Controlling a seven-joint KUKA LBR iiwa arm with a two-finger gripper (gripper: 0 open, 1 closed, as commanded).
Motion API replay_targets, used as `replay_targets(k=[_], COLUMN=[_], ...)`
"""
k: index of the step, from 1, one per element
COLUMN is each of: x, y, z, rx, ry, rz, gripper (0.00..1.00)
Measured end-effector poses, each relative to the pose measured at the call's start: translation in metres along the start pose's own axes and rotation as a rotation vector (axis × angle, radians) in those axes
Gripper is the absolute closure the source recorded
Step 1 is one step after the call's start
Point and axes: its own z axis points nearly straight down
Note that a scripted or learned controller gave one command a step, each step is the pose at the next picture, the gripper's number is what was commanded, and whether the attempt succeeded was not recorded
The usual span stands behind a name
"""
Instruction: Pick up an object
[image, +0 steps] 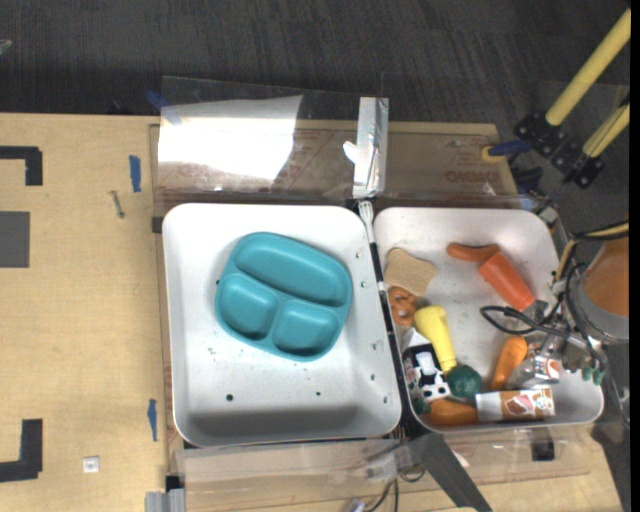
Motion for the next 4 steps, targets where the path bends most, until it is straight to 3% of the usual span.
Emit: replay_targets(k=[1, 2, 3, 4], x=[0.003, 0.003, 0.002, -0.007], y=[0.006, 0.007, 0.007, 0.025], z=[0.000, -0.009, -0.010, 0.004], rx=[0.002, 0.002, 0.001, 0.004], ry=[-0.001, 0.002, -0.003, 0.018], rz=[0.015, 0.014, 0.014, -0.065], gripper=[0.00, 1.00, 0.00, 0.00])
